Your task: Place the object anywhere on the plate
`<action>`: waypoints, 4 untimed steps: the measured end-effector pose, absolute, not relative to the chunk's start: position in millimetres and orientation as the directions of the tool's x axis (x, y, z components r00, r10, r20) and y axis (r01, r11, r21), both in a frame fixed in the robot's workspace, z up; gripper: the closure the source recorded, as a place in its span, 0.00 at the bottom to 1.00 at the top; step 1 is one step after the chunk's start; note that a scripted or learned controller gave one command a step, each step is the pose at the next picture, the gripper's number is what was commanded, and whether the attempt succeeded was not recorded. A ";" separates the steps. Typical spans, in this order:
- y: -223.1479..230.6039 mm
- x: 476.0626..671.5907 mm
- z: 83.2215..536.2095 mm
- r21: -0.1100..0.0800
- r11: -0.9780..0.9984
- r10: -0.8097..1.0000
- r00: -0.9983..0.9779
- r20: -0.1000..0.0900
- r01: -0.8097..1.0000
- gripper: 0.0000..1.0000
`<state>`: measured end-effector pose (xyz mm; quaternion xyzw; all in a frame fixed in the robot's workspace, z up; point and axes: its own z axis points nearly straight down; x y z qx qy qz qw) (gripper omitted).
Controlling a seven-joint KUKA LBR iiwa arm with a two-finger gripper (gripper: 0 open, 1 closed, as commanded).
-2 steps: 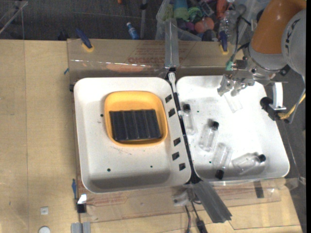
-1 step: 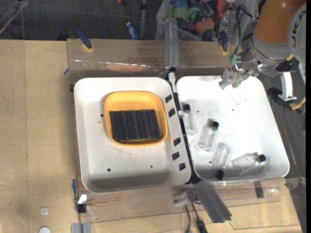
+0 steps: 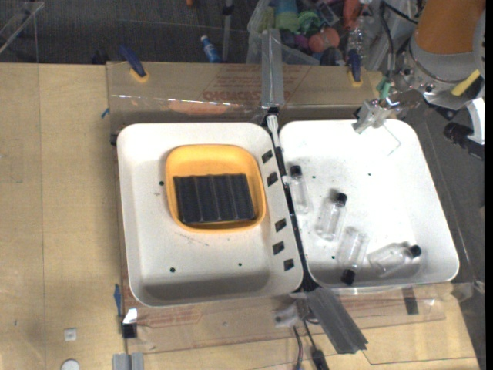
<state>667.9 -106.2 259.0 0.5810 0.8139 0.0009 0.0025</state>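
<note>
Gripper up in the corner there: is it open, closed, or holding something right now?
Gripper: cannot be told; it sits above the right bin's far edge.

Orange plate [image 3: 176,165], white bins [image 3: 139,206], black-capped clear bottles [image 3: 330,213]

Not much to read from where I'm standing, honestly. The only lettering I can spot is some faint reddish print on the clear sheet [image 3: 231,79] lying across the bench [image 3: 46,206] just above the two bins, in the upper middle of the frame. It runs in a few lines, but it's way too washed out and small to make out a single word. No legible labels, brands or numbers anywhere else that I can see.
</note>
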 end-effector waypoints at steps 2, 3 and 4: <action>-183.5 667.1 327.3 0.004 0.528 0.849 -0.528 -0.006 0.849 1.00; -223.5 667.5 385.7 0.004 0.684 0.729 -0.684 -0.007 0.729 1.00; -220.1 664.6 437.0 0.004 0.812 0.583 -0.812 -0.009 0.583 1.00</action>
